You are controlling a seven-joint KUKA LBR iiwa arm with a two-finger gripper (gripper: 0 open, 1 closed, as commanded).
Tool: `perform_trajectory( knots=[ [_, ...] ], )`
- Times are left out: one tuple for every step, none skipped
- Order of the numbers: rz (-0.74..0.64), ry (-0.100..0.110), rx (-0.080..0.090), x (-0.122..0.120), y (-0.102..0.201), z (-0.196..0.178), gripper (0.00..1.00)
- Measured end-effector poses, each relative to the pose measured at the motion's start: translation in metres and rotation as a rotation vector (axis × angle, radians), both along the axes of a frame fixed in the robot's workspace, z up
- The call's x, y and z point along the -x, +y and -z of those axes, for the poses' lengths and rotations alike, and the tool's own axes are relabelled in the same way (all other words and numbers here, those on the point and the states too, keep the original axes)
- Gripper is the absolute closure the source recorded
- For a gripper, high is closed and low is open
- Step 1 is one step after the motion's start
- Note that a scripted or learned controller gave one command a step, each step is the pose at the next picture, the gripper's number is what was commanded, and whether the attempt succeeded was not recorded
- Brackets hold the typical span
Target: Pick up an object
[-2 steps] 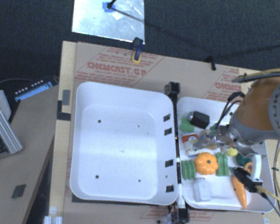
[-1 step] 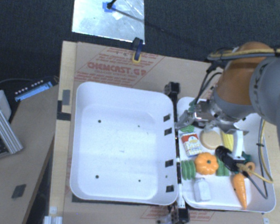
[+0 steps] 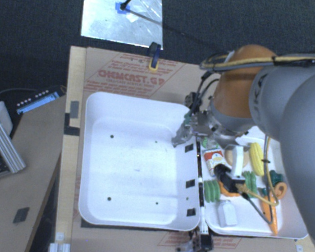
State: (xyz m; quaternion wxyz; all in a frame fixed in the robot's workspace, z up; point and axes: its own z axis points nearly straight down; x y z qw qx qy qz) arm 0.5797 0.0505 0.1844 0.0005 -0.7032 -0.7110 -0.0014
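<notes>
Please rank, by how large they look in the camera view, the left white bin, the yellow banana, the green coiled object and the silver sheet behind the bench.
1. left white bin
2. silver sheet, though it lies farther away
3. yellow banana and green coiled object: too alike to rank

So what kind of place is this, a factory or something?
More likely a robotics test lab. A grey arm reaches over two white bins on a cardboard-covered bench, one bin holding a jumble of small toys and household items, apparently for grasping practice.

The arm [image 3: 295,104] covers much of the right bin [image 3: 247,229]; the tool [image 3: 188,129] is too blurred to read its grip.
</notes>
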Motion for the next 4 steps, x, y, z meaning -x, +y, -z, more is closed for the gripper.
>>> perform_trajectory(
  knots=[
    [0.004, -0.012, 0.000, -0.020, 0.019, -0.108, 0.00],
    [0.002, 0.006, 0.001, -0.026, 0.078, -0.019, 0.00],
    [0.003, 0.005, 0.002, -0.039, 0.127, 0.107, 0.00],
    [0.005, 0.000, 0.001, -0.042, 0.125, 0.089, 1.00]
  ],
)
